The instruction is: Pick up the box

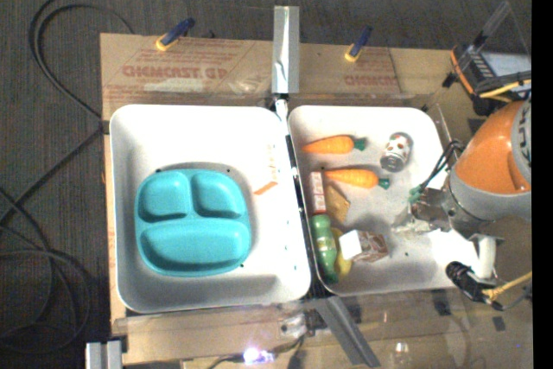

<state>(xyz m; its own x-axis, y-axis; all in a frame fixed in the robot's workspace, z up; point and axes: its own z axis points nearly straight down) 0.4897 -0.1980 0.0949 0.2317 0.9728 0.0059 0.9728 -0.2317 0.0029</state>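
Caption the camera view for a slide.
Gripper at the right bin's edge; box, two carrots inside; teal tray left.

Two white bins (pixel 121 186) (pixel 415 268) – one turquoise tray (pixel 194 220), two carrots (pixel 328 145) (pixel 350 178), one small can (pixel 396 151), one box (pixel 319 191) – plus two clamps (pixel 174 33) (pixel 358 42).

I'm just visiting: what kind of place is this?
Probably a robotics lab or test bench: two white bins clamped onto cardboard, toy carrots inside, loose cables on carpet, and a robot arm.
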